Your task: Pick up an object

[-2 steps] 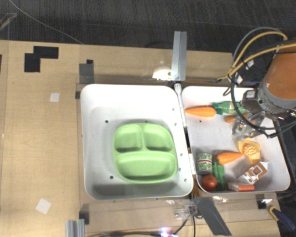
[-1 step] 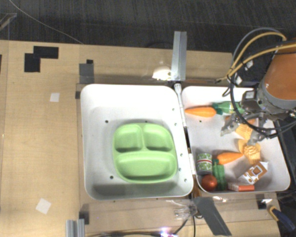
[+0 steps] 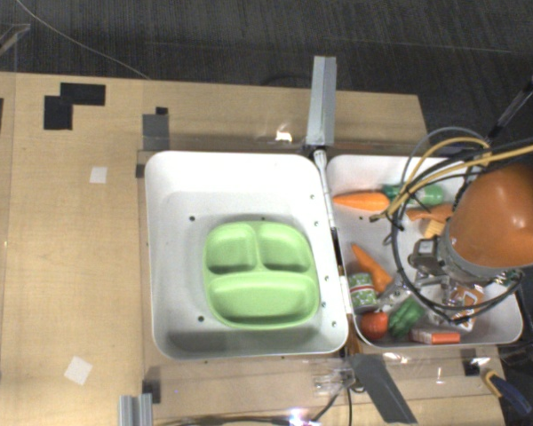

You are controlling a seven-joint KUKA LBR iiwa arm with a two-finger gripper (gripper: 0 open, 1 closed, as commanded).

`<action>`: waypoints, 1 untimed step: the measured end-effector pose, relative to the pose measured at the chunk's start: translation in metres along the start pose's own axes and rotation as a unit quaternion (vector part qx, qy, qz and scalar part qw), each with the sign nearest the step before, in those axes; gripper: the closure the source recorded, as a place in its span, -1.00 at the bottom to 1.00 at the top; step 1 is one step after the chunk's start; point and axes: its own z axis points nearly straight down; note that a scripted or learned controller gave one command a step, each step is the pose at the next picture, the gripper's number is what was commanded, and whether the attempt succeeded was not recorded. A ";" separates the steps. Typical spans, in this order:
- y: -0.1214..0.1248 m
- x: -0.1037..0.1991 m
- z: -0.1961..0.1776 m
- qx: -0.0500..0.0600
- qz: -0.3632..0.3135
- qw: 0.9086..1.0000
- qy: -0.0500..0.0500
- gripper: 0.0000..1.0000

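The right bin (image 3: 506,327) holds several toy foods. An orange carrot (image 3: 362,201) lies near its far left side, and a second carrot (image 3: 371,266) lies slanted lower down. Below that are a small green-and-red can (image 3: 362,292), a red tomato (image 3: 374,324), a green vegetable (image 3: 407,313) and a red stick-shaped piece (image 3: 437,335). My gripper (image 3: 433,284) hangs low over the front middle of this bin, under the orange wrist band (image 3: 502,216), just right of the second carrot and above the green vegetable. Cables and the wrist hide what lies beneath it.
The left bin (image 3: 173,238) holds a green divided plate (image 3: 261,272). A metal post (image 3: 321,100) stands at the far end of the wall between the bins. Looping yellow and black cables (image 3: 426,162) hang over the right bin's far half.
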 end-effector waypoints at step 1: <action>0.004 -0.017 -0.004 0.009 -0.043 0.999 0.007 -1.00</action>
